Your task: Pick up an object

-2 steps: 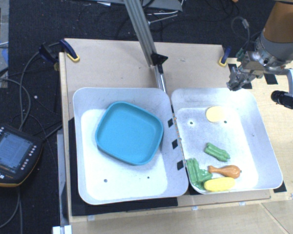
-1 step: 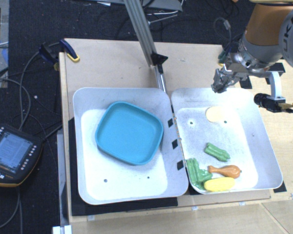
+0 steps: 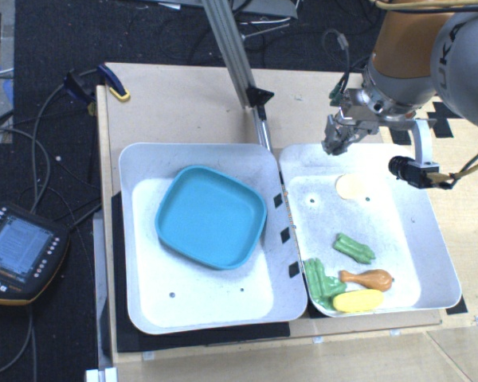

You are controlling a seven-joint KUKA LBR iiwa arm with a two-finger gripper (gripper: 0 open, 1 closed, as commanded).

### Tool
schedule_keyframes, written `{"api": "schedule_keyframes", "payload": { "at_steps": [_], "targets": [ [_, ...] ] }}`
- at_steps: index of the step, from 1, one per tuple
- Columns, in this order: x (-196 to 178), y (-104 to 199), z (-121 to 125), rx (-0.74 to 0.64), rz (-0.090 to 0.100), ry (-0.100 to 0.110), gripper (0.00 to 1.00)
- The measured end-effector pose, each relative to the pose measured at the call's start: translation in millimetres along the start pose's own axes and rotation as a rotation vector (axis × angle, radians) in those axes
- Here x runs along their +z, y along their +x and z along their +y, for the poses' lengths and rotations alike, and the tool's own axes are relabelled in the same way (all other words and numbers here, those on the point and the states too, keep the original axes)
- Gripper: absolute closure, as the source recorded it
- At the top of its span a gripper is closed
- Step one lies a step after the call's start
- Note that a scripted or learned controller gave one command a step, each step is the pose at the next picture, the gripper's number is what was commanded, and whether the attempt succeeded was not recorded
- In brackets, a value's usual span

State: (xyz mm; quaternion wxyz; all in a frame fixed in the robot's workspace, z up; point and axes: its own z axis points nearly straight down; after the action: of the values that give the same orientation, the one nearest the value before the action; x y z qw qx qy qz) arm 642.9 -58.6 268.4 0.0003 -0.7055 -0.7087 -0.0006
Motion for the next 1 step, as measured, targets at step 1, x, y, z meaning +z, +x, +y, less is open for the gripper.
{"api": "schedule_keyframes", "payload": {
  "at_steps": [1],
  "targets": [
    [-1.3, 54.0, -6.7, 0.0, 0.0, 0.001, 1.0]
  ]
}}
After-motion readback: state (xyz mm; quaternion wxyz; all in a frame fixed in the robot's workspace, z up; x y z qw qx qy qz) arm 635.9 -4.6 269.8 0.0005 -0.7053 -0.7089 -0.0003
